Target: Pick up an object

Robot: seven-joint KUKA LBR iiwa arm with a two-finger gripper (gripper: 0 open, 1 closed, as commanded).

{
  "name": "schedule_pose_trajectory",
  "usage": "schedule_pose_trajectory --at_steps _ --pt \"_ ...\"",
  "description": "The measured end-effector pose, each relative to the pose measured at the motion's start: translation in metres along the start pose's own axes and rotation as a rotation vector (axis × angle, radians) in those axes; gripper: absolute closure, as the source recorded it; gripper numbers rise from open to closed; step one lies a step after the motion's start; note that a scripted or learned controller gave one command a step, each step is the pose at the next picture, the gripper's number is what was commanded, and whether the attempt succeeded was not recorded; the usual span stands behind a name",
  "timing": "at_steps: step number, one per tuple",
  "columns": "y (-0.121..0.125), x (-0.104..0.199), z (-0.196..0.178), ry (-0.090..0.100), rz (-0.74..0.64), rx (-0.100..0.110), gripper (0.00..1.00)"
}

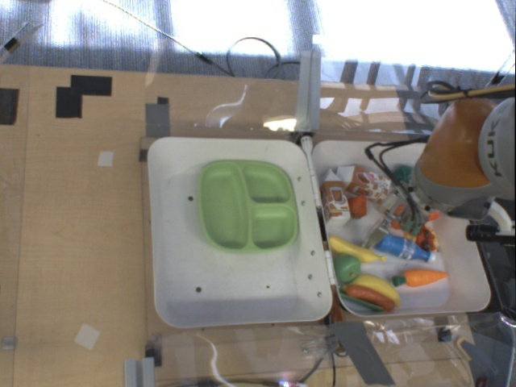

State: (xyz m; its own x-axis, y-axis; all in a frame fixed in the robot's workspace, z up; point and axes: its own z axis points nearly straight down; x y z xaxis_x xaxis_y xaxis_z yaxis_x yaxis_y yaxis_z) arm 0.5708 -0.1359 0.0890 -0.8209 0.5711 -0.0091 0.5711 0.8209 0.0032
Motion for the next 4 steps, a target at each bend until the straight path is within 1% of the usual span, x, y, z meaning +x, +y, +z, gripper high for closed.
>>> schedule_pose_trajectory --at_steps 1,2,3,4 --pt "0.052 -0.014 0.001 -0.001 0.134 0.006 0.00" --pt "0.066 -0.021 0.002 0.022 0.421 0.020 0.00" --pt "0.016 -0.010 -0.010 0.003 0.537 0.003 0.00" --pt "-0.035 0.011 0.000 0.001 0.759 -0.002 0.00"
